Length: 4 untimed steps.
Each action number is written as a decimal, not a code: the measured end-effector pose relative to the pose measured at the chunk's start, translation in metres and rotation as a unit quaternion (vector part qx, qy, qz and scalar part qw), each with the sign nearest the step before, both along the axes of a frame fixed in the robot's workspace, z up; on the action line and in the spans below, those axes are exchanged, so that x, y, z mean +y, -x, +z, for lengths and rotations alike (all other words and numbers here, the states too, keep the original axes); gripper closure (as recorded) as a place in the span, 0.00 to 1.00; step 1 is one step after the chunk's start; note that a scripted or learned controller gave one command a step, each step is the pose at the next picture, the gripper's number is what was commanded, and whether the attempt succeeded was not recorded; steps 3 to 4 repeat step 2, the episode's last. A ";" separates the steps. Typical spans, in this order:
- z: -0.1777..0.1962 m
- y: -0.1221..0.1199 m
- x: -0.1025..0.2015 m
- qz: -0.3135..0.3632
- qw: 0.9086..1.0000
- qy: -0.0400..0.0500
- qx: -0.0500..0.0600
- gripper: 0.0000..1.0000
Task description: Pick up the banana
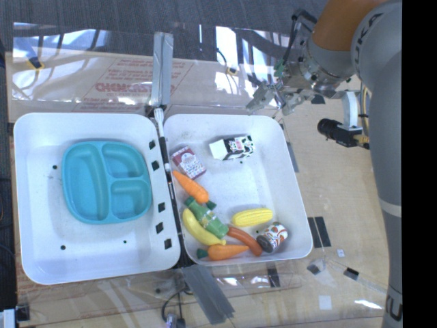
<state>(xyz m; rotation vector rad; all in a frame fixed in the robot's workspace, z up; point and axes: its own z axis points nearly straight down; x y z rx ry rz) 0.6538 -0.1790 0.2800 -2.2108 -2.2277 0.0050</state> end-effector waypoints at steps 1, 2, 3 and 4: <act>-0.014 0.090 -0.027 0.079 0.997 0.000 -0.001 0.00; -0.170 0.119 -0.030 0.254 0.967 -0.002 0.000 0.00; -0.170 0.119 -0.030 0.254 0.967 -0.002 0.000 0.00; -0.170 0.119 -0.030 0.254 0.967 -0.002 0.000 0.00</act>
